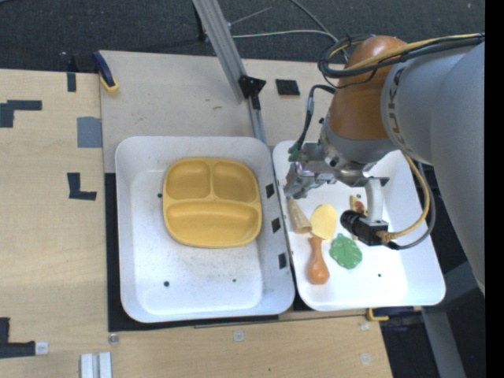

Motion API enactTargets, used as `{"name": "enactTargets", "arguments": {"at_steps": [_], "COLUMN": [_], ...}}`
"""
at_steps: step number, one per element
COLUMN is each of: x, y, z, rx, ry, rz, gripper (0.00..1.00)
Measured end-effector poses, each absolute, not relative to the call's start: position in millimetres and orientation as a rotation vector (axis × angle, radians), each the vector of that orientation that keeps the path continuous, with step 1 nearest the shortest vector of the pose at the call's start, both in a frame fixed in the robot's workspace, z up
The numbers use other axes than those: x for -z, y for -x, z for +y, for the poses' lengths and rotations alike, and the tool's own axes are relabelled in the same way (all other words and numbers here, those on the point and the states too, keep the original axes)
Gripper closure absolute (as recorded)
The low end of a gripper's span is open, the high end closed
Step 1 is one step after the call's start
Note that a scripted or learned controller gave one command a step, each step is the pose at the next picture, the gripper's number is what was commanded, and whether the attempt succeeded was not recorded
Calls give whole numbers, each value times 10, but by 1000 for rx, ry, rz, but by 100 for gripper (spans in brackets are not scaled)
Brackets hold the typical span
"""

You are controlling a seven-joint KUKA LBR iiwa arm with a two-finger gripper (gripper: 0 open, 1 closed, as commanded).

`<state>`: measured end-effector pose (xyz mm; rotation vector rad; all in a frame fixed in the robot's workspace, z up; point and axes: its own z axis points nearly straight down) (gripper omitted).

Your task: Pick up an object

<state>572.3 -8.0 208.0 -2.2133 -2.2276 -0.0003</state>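
Pincer [303, 181] low over upper-left corner of right bin [409, 286], beneath grey arm [441, 77] with orange band [366, 93]. Fingers dark and tangled with wrist hardware; released or clenched, could not tell. Nothing visibly between them.

Right bin contents, all close together just below pincer:
- tan stick-like piece [298, 216], against bin's left wall, nearest the pincer, possibly touching; could not tell.
- pale yellow rounded object [324, 220], just right of tan piece.
- orange-brown wooden piece with bulbous end [316, 264], below yellow object, upper end tucked under or touching it.
- green leafy-looking item [345, 252], right of wooden piece, near yellow object.
- small reddish item [358, 205], partly hidden by black fitting [364, 227] and cable on wrist; kind unclear.

Left bin [134, 235]: yellow divided plate [211, 201], three compartments, flat in upper half, well apart from pincer. Few dark specks on bin floor.

Table [47, 211] light wood, black tape marks at left. Metal pole [224, 46] slanting down from top toward gap between bins. Blue-and-yellow clamp [105, 71] at upper-left corner of backing board.
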Motion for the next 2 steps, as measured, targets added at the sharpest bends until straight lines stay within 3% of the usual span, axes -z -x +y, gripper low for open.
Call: {"name": "enactTargets", "arguments": {"at_steps": [2], "x": [-2114], "y": [-6010], "z": [933], "rx": [0], "ry": [2212], "rz": [-2228], "gripper": [100]}}
